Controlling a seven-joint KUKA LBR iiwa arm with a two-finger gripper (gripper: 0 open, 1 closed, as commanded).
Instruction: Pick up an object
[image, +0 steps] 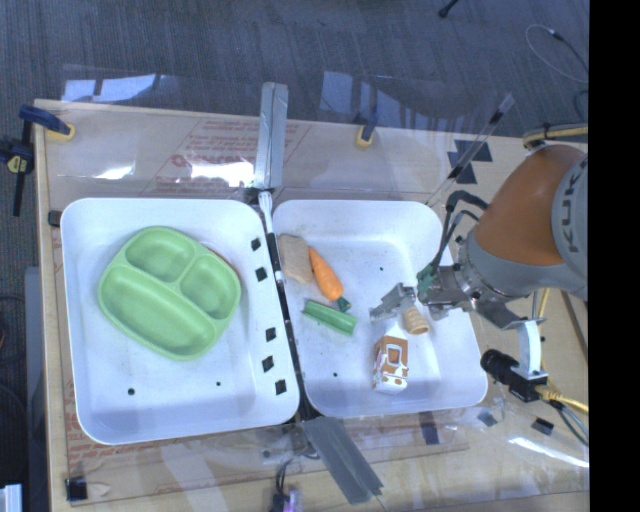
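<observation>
Jaws: state cannot tell | tan ridged cork just beside, lying tilted in right bin

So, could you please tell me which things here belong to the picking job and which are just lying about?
Belonging to the job:
gripper
carrot
green stick
cork
small carton
tan block

Just lying about:
green plate
left bin
clamps

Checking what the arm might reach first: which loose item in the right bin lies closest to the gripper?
The small tan cork-like piece, right beside the gripper; the carrot, green stick and orange-and-white box lie farther off.
</observation>
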